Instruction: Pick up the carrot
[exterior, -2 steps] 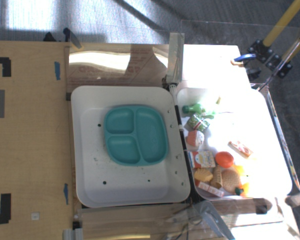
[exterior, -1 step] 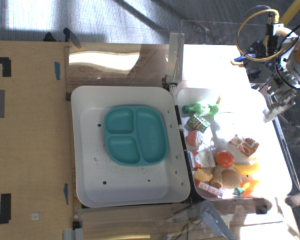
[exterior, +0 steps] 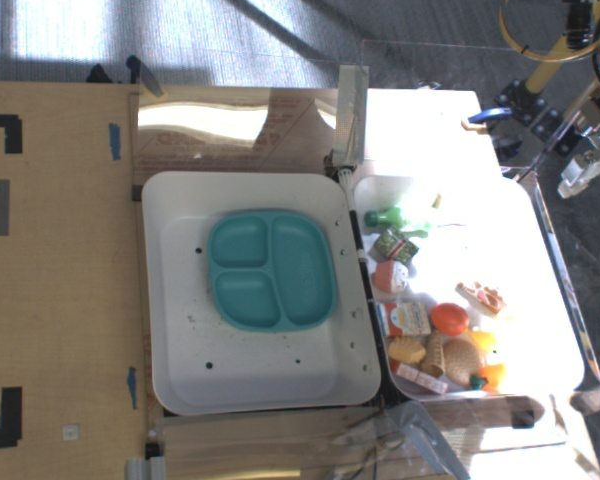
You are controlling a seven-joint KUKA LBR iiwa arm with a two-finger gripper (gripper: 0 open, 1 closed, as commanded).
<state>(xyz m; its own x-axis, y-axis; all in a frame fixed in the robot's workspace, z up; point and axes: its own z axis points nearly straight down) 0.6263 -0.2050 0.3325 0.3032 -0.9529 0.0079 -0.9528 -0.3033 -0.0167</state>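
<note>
The carrot [exterior: 489,371] is a small orange piece with a green end. It lies in the near right corner of the right bin [exterior: 540,268], beside a tan bread-like toy [exterior: 458,358]. My gripper [exterior: 583,166] hangs at the far right, outside the bin's right rim and well apart from the carrot. Nothing shows in it.
The right bin also holds a red tomato [exterior: 449,318], a green bottle [exterior: 385,217], a green packet [exterior: 393,246], a slice-like toy [exterior: 480,296] and several other toy foods. A teal divided plate [exterior: 273,270] lies in the left bin [exterior: 170,268]. A cardboard sheet [exterior: 55,268] covers the bench's left side.
</note>
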